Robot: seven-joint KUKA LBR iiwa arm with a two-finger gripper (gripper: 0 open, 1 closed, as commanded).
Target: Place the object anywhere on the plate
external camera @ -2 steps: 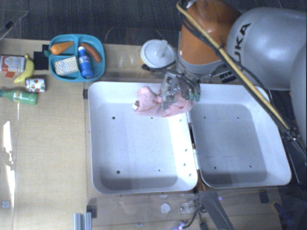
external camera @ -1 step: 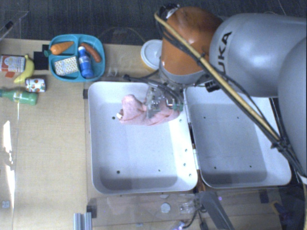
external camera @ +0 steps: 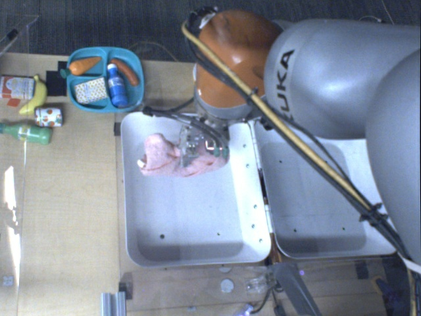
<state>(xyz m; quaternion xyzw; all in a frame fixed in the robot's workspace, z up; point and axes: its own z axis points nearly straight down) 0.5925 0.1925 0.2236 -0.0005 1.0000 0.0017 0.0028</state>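
While we look down from the one fixed camera, the end effector [external camera: 197,147] sits low in the left bin [external camera: 197,242], near its far edge, right against a pink, lumpy object [external camera: 161,157]. We cannot tell how the end effector is set. Beyond the bin, at the table's [external camera: 66,242] far left corner, a blue divided plate [external camera: 135,78] holds toy food, with a banana [external camera: 36,96], a can [external camera: 49,116] and a green bottle [external camera: 26,133] beside it.
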